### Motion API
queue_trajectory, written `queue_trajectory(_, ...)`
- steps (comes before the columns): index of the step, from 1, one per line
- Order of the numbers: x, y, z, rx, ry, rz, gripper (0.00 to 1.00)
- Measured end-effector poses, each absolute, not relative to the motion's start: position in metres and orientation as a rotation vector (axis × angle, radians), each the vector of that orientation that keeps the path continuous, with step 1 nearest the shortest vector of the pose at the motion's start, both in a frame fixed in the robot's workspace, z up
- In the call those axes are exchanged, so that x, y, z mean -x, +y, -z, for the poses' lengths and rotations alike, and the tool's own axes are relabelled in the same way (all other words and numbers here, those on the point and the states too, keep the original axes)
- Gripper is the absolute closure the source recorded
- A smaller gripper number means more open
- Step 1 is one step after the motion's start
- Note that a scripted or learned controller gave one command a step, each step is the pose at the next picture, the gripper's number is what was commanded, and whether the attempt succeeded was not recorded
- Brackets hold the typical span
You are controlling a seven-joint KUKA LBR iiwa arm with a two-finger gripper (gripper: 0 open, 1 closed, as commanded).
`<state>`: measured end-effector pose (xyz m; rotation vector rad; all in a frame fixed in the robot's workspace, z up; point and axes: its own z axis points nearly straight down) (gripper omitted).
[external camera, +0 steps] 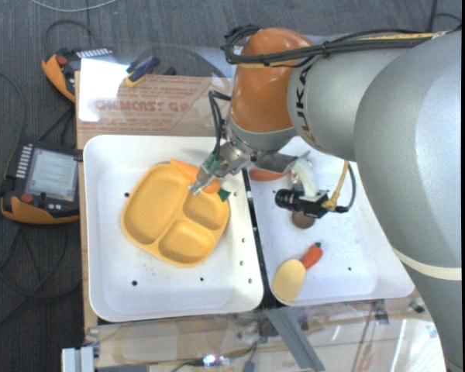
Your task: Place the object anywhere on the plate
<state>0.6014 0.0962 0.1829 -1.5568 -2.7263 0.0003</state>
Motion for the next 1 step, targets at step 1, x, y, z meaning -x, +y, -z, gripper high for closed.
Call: queue_trajectory(1, -0.6014, 0.0960, -0.1828, 1.557, -2.726, 0.000, 0.00)
